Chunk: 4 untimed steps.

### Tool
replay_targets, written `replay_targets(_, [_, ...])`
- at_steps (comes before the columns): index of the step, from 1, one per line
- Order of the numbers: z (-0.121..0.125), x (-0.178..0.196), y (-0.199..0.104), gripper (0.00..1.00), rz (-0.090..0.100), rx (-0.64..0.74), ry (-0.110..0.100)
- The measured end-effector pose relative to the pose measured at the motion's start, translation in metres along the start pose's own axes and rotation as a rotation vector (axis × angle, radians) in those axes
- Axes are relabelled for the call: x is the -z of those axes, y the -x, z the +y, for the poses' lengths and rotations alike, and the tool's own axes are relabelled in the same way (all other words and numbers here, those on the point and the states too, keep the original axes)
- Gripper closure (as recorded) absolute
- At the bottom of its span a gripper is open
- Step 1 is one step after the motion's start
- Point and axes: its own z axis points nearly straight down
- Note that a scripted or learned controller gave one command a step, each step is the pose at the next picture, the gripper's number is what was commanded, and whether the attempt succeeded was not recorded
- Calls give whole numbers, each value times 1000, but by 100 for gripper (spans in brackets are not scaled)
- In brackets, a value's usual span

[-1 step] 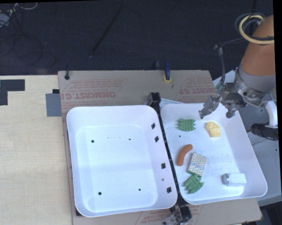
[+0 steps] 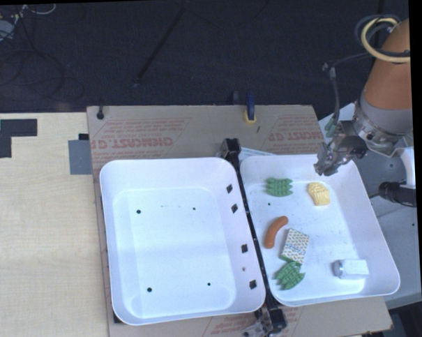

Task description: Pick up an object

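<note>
**Arm poised over bin, nothing yet in grasp**

The gripper hangs at the right bin's far edge; I cannot tell its state. A yellow object lies just beneath and nearest; picking it calls for a short descent.

The arm comes in from the upper right of the camera view, its orange band above a grey wrist. The wrist slants down and to the left, ending in the gripper, whose dark tips point downward; nothing shows between them
</note>
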Motion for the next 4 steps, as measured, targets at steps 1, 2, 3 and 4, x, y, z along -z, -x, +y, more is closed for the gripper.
replay_targets(1, [-85,45,-51,100,2,1,1])
replay_targets(2, [-67,56,-117,100,1,5,2])
replay_targets(3, [-45,57,-204,100,1,7,2])
replay_targets(4, [-79,113,-275,100,3,7,5])
